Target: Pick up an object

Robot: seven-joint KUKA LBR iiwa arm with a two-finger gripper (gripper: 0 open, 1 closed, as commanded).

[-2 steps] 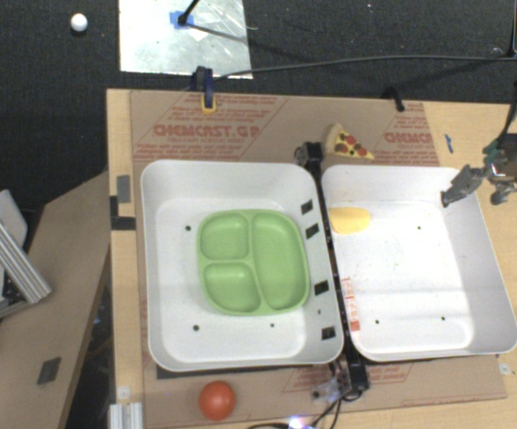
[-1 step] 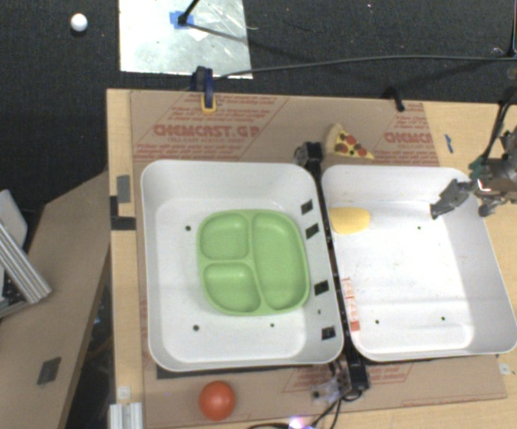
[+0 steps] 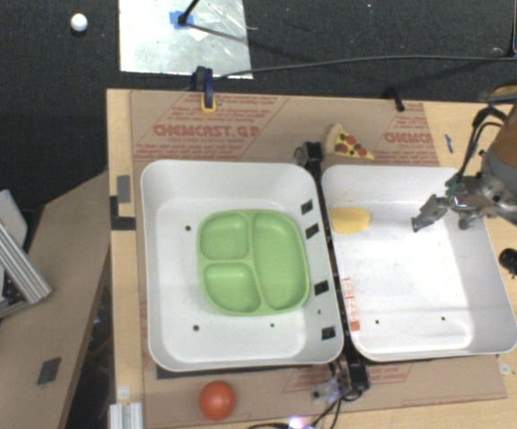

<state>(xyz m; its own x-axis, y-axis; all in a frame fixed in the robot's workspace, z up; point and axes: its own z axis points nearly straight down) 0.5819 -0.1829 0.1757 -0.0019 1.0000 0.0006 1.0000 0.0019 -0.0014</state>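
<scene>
A pale yellow object (image 3: 350, 220) lies in the far left corner of the right bin (image 3: 437, 329). My gripper (image 3: 441, 221) hangs over the far right part of that bin, to the right of the yellow object and apart from it. Its two fingers (image 3: 421, 219) stand open with nothing between them. A green divided plate (image 3: 252, 261) sits in the middle of the left bin (image 3: 164, 239).
A toy pizza slice (image 3: 349, 143) lies on the cardboard behind the bins. A red ball (image 3: 217, 399) rests on the bench in front of the left bin. A small white ball (image 3: 79, 22) sits far back left. Black clips (image 3: 321, 286) line the seam between the bins.
</scene>
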